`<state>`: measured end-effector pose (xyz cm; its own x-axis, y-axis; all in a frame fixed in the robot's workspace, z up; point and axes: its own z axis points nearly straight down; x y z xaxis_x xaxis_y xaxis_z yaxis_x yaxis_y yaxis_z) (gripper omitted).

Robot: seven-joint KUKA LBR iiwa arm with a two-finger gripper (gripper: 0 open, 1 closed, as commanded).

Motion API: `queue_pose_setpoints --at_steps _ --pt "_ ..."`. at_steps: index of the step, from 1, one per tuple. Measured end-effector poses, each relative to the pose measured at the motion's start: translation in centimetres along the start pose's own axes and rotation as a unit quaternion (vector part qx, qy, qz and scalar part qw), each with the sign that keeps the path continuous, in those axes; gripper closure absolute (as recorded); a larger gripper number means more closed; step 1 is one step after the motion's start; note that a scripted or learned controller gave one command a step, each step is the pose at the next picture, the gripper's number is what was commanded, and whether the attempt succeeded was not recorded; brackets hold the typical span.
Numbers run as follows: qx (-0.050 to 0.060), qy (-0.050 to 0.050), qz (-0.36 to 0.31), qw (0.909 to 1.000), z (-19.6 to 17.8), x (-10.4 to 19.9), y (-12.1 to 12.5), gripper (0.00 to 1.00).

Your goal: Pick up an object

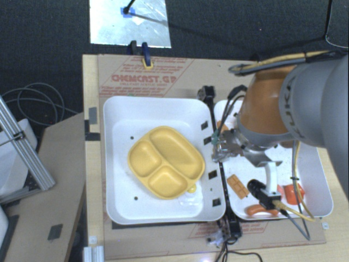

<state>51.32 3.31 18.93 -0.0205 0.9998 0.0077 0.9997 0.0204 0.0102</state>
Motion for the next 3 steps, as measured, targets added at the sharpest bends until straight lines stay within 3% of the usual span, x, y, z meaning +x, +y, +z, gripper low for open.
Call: queue_pose_setpoints --at_steps 1,2,3 --pt "0.003 -0.003 0.006 1.0000 -3.5 1.3 -2.6 1.00" --pt "0.003 -0.004 0.007 1.0000 -6.0 1.0 -1.8 1.00" --pt "0.007 -0.004 0.007 0.9999 -1.0 3.3 -2.7 1.00"
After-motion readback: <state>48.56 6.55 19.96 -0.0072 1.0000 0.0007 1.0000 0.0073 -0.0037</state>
